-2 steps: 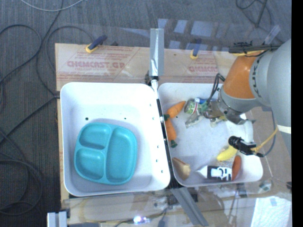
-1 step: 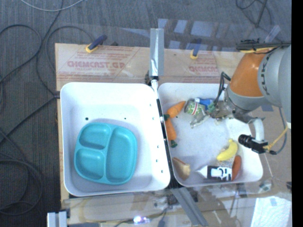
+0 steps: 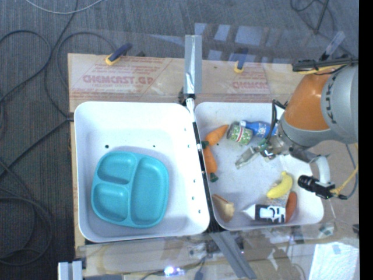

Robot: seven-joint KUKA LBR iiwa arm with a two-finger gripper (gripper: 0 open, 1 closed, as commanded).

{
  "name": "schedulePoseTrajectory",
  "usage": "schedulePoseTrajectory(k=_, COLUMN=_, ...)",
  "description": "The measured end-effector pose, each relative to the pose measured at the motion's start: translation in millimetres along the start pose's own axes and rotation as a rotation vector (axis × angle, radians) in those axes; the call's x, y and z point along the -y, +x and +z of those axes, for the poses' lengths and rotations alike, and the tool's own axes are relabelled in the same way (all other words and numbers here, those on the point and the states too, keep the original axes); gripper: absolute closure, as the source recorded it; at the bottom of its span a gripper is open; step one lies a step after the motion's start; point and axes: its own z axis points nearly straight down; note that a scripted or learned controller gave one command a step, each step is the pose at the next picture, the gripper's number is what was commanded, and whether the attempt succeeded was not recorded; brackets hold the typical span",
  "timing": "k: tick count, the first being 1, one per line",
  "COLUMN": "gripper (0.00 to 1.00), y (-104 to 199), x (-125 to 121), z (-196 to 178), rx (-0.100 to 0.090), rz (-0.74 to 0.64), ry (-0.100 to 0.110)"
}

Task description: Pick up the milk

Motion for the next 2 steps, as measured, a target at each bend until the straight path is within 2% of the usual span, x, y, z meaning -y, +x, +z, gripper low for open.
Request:
schedulePoseTrajectory(k=1, gripper=0.00, y=-43, x=-2, z=6, rx=-0.001, rz=0.017, ry=-0.003)
schedulePoseTrajectory(k=2, gripper=0.00, y=-70, x=-49, z=-37, rx=0.001, rz=-0.040, ry=-0.005)
